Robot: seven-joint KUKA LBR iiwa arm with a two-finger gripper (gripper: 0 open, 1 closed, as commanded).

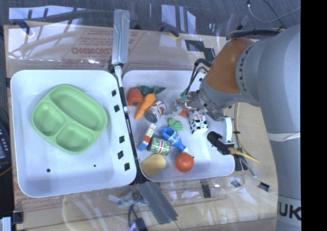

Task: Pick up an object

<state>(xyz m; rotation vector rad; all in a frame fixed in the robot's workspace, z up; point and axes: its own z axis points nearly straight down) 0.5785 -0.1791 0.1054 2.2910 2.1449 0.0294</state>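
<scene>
The right bin (217, 169) is the landmark. Along its near wall lie a yellow lemon (154, 164) and, to that fruit's right, a red tomato (184, 162). Just beyond them sit a green-labelled can (160, 146), a blue toy (171, 136) and a slim tube (147, 135). Further in lie a small green piece (175, 123), a silver can (156, 111), a carrot (145, 103) and a red pepper (134, 96) near the far left corner. On the right side of this bin a black-and-white cow toy (199, 122) sits just under the hand (190, 103) — I cannot tell whether that hand is open or shut, or grips anything. Left of the right bin, the left bin (30, 174) holds a green divided plate (69, 118). Both bins rest on the bench (76, 46).
</scene>
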